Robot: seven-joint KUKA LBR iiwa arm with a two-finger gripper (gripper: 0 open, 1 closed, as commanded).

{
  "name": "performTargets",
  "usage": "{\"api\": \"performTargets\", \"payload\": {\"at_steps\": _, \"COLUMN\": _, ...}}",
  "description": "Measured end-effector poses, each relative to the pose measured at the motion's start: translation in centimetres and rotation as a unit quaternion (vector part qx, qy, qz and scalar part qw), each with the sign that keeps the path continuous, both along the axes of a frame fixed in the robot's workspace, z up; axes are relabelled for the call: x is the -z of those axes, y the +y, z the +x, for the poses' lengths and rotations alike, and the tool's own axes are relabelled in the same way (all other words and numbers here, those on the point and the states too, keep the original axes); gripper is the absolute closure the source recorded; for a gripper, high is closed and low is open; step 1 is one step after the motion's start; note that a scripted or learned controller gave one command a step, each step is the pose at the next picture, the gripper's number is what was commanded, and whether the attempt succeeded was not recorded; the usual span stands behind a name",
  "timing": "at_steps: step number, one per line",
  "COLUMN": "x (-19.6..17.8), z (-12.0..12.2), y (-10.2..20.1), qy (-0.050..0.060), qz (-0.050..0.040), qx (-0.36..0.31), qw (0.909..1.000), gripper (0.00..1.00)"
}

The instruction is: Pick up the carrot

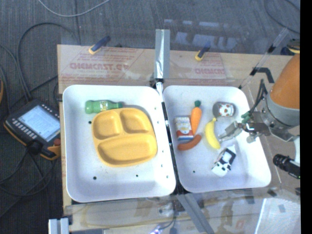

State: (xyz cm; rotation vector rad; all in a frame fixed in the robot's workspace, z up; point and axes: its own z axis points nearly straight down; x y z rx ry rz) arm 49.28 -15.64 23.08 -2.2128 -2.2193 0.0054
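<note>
The pincer (pixel 233 130) hangs open and empty by the banana (pixel 211 134) — not yet grabbing. Next it must go left to the carrot (pixel 195 118).

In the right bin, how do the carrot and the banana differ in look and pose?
The carrot is orange with a green top; the banana is plain yellow. The carrot is straight and tapered, pointing down the bin, while the banana curves in an arc. The carrot lies beside the small carton, its tip near the sausage; the banana lies nearer the gripper. Both lie flat in the right bin.
</note>
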Motion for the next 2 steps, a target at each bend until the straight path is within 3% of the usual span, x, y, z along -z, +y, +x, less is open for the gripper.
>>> {"api": "performTargets", "payload": {"at_steps": 1, "x": 4.6, "z": 7.3, "y": 4.0, "qy": 0.000, "qz": -0.0009, "qx": -0.048, "qw": 0.9988, "gripper": 0.00}}
{"api": "performTargets", "payload": {"at_steps": 2, "x": 12.5, "z": 10.7, "y": 3.5, "qy": -0.010, "qz": -0.0021, "qx": -0.122, "qw": 0.9925, "gripper": 0.00}}
